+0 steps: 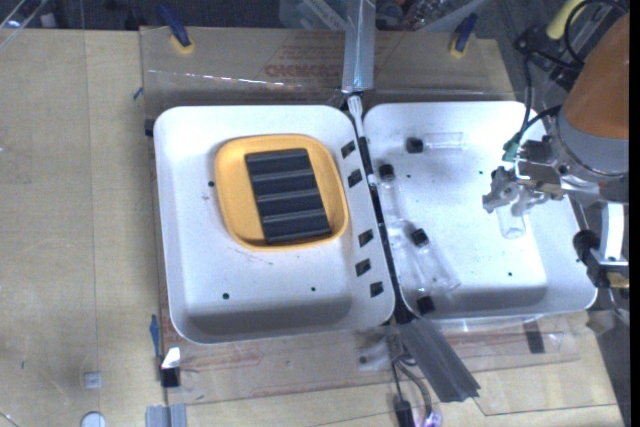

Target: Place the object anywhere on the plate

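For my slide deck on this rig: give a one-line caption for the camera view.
Gripper over the right bin; dark ribbed object already lies on the yellow plate in the left bin.

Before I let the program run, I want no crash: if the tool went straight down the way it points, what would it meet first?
Probably the floor of the right bin: the tool hangs over it, with a faint clear object right beneath. Depth is hard to judge.

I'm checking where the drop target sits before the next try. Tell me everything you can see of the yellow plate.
The yellow plate is a rounded rectangle, looking like smooth plastic, with a raised rim. It lies flat on the floor of the left bin, toward its upper middle, turned slightly askew to the bin walls. A dark grey ridged block with four raised bars rests on it and covers most of its middle, leaving a yellow margin all round. The pincer is over the right bin, well apart from it.
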Controlling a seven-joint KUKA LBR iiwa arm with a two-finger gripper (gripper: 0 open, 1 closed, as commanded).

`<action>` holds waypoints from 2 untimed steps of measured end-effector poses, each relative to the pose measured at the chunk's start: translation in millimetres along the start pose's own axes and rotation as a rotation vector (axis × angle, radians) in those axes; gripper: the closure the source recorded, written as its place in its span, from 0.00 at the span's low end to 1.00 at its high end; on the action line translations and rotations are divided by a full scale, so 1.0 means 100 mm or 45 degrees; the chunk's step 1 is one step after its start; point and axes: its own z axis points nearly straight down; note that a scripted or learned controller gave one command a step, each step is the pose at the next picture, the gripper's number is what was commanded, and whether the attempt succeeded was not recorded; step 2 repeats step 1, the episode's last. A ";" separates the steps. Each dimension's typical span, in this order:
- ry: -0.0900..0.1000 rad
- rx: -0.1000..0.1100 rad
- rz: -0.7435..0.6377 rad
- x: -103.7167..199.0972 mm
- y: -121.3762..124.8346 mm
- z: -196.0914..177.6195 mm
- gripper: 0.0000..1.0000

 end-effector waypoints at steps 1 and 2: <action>0.000 0.000 0.000 0.00 0.00 0.00 0.00; 0.000 0.000 0.000 0.00 0.00 0.00 0.00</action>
